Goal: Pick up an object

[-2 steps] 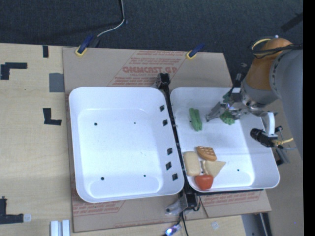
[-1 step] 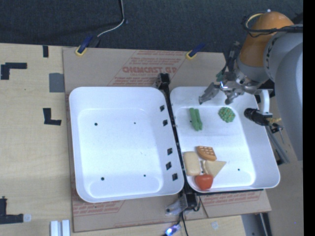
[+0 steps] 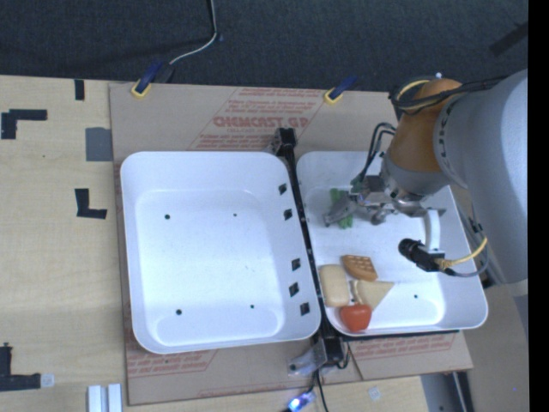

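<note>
A: What lies nearest the camera in the right-hand shallow white plastic bin?

B: A round red tomato-like piece against the near wall, with a pale cream block and a pale wedge touching it, and a tan waffle-patterned cracker just behind them.

A: And the arm?

B: Farther back, the grey arm's two-finger gripper is low over the bin floor beside a small green object. Whether the fingers are apart or closed on it, I cannot tell; the wrist hardware blurs them.

A: So how to do this well?

B: I'd judge the green piece the target. Centre the fingers over it, descend squarely, close firmly, then lift straight, clear of the black divider. The left white bin and the cardboard-covered table lie beyond.
</note>
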Available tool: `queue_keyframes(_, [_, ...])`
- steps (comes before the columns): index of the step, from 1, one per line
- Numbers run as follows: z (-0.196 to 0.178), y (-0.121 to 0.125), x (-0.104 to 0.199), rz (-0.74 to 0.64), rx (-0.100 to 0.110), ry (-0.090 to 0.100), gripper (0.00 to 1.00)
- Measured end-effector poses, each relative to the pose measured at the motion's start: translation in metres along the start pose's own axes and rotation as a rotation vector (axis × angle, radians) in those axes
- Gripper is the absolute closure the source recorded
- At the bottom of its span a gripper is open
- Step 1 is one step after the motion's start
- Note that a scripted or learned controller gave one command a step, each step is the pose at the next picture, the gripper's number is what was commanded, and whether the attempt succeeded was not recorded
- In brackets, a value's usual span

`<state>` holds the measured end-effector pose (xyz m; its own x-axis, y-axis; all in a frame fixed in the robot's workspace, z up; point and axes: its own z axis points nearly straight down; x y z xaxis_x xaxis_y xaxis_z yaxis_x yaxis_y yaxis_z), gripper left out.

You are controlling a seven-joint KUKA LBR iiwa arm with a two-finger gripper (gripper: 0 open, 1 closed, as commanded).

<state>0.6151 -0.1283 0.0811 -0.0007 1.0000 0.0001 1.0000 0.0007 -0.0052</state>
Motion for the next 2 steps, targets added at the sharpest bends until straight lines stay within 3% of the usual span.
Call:
queue_keyframes(1, [-0.014, 0.003, -0.001, -0.001, -0.006, -0.002, 1.0])
queue_keyframes(2, [-0.129, 0.022, -0.007, -0.001, -0.017, -0.003, 1.0])
